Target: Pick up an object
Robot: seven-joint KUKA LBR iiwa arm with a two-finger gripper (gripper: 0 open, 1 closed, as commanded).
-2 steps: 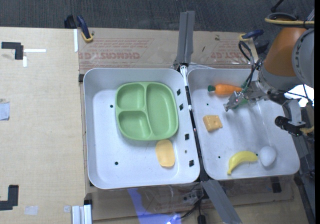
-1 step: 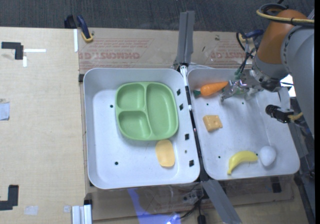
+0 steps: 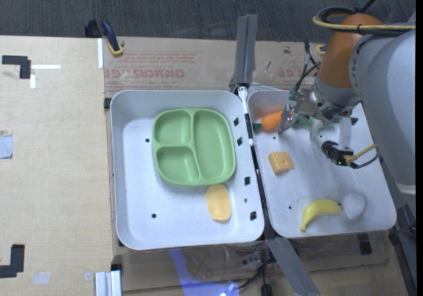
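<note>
Target looks like the orange piece (image 3: 271, 120) (carrot-like, my guess) in the far-left corner of my right bin (image 3: 370, 219), close against the divider wall. Its long axis runs roughly left-right across the view, tilted slightly, one end toward the divider, the other toward my gripper (image 3: 289, 118). Which end is the tip I can't resolve.

My gripper sits just beside its right end, low over the bin floor. Whether I'm clamped, released, or actually touching the piece: can't tell, the wrist and cabling hide the tips. Not claiming a hold.

Why I'm here, as a judgement: I come in from the right, so that end of the orange piece is the one I meet first, and the corner wall leaves little room on its other side. An approach along the long axis is awkward; closing across the short width would suit better.

Other items in the same bin: a yellow cracker-like block (image 3: 281, 162) near the middle, well apart from me; a banana (image 3: 320, 211) at the near edge, curved, long axis roughly left-right; a pale round thing (image 3: 353, 205) just beside its right end.

Left bin (image 3: 129, 215): green divided plate (image 3: 194, 147), with a yellow oval piece (image 3: 219, 202) lying just off its near rim (not on it).
</note>
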